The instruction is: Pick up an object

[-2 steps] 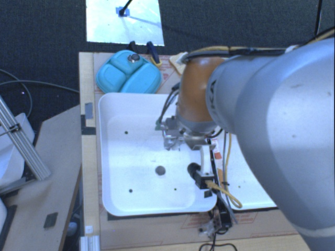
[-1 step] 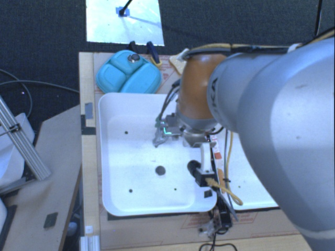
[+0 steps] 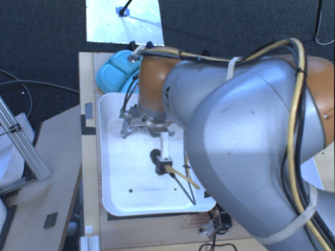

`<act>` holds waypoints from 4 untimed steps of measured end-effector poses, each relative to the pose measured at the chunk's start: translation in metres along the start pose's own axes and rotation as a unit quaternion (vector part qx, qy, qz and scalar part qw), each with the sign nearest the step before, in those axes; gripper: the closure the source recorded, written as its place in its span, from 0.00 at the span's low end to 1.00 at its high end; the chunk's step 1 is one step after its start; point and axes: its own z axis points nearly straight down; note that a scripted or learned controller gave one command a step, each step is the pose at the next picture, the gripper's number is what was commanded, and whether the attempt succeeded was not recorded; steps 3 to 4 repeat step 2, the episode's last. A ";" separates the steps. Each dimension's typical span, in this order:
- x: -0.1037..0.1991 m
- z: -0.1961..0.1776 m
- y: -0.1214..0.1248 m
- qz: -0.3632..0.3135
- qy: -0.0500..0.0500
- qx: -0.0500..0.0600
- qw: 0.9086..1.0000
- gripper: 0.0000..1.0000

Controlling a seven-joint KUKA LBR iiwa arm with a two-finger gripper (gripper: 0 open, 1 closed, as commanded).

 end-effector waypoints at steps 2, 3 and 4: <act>-0.090 -0.002 0.054 0.007 -0.003 0.001 1.000 1.00; -0.090 -0.002 0.054 0.007 -0.003 0.001 1.000 1.00; -0.090 -0.002 0.054 0.007 -0.003 0.001 1.000 1.00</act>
